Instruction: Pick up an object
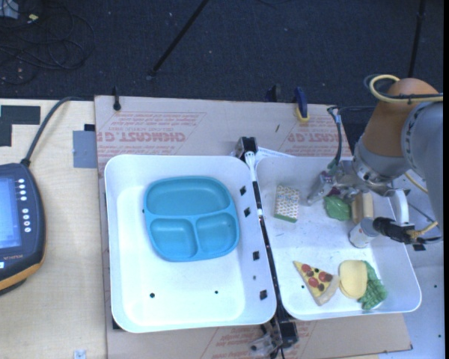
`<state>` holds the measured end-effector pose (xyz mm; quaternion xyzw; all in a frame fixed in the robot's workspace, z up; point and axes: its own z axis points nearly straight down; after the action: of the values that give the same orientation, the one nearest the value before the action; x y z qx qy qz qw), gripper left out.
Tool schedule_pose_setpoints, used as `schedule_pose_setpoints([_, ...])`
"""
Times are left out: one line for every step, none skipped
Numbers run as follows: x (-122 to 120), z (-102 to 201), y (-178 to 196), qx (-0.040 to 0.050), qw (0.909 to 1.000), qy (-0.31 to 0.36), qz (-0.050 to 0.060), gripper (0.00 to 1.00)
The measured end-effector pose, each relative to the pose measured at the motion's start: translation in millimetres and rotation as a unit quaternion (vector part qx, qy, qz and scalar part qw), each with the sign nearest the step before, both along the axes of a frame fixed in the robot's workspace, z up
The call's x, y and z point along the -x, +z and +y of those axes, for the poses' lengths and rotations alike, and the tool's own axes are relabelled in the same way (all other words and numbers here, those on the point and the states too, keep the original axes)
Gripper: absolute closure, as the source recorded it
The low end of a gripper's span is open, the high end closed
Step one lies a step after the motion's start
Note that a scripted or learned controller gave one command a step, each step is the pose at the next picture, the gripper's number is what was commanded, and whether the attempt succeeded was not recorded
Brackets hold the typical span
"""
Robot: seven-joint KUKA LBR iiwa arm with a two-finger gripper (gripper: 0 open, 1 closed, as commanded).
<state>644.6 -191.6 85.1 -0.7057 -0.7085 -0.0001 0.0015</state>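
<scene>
The fingers [335, 194] are hanging low over the right bin [299, 290], touching a lumpy green toy [337, 206]; whether they are pinching it, I cannot tell. Around it are lying one patterned sponge block [287, 203], one pizza wedge [316, 280] and one rounded yellow piece [352, 278]. One smooth blue three-part plate [191, 217] is sitting in the left bin [131, 275].

One fixed camera looks down at a slant from above on two shallow white plastic bins [127, 200] side by side on the desk [52, 305].
</scene>
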Motion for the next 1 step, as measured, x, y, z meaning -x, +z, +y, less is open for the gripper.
schedule_pose_setpoints([-1.0, -1.2, 14.7, 0.0011, 1.0000, 0.000, -0.002, 1.00])
